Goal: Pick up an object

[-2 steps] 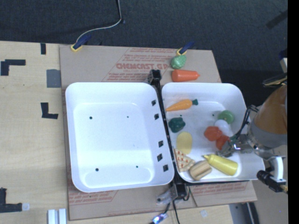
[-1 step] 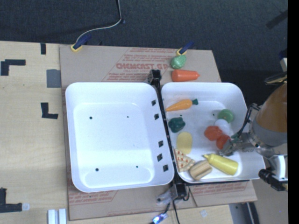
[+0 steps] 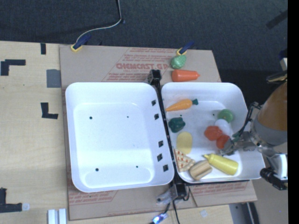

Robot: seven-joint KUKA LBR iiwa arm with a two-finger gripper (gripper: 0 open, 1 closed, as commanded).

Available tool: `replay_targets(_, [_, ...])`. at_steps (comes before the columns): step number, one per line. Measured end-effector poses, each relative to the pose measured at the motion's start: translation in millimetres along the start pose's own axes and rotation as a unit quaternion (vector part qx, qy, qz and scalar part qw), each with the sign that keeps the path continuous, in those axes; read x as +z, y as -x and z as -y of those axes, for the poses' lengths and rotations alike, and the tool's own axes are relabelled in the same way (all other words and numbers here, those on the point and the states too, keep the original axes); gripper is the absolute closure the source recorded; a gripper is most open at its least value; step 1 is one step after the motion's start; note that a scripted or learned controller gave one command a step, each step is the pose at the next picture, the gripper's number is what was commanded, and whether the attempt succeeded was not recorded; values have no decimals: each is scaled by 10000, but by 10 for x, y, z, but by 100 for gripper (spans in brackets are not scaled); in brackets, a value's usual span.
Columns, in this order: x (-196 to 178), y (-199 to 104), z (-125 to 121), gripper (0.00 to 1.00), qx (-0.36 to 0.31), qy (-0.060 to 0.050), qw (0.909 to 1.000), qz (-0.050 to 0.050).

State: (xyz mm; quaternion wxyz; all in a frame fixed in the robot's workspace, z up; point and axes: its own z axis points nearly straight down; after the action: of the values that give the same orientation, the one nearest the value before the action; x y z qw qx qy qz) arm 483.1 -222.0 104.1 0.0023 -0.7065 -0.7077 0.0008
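A sheet of brown cardboard (image 3: 140,66) underlies both bins and carries red printing along its top edge; the letters are too blurred to read with confidence. On it, above the right bin, lie a toy carrot (image 3: 185,75) and a green leafy toy (image 3: 178,61), touching neither bin.

The left bin (image 3: 74,125) shows bare white floor with four small dark dots. The right bin (image 3: 236,93) holds the toys: an orange carrot with a green top (image 3: 181,105) near the dividing wall, a dark green pepper-like piece (image 3: 176,123) just below it, a pale yellow oblong (image 3: 184,142), a waffle-patterned slice (image 3: 182,161) at the lower left corner, a tan bread-roll shape (image 3: 200,170), and a yellow bottle-shaped toy (image 3: 223,163) lying on its side beside the roll. Further right sit a green round toy (image 3: 226,115), a white piece (image 3: 223,126) touching it, and a red tomato-like toy (image 3: 214,133).

The arm (image 3: 275,118) enters from the right, wrist low over the right bin's right wall. The gripper (image 3: 230,145) sits down among the toys — just beside the red toy and above the yellow bottle shape. Its fingers are dark and small here; I cannot tell whether they are spread or closed.
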Motion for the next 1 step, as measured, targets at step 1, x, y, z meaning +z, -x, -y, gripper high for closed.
replay_targets(1, [197, 19, -1, 100, 8, 8, 10000, 10])
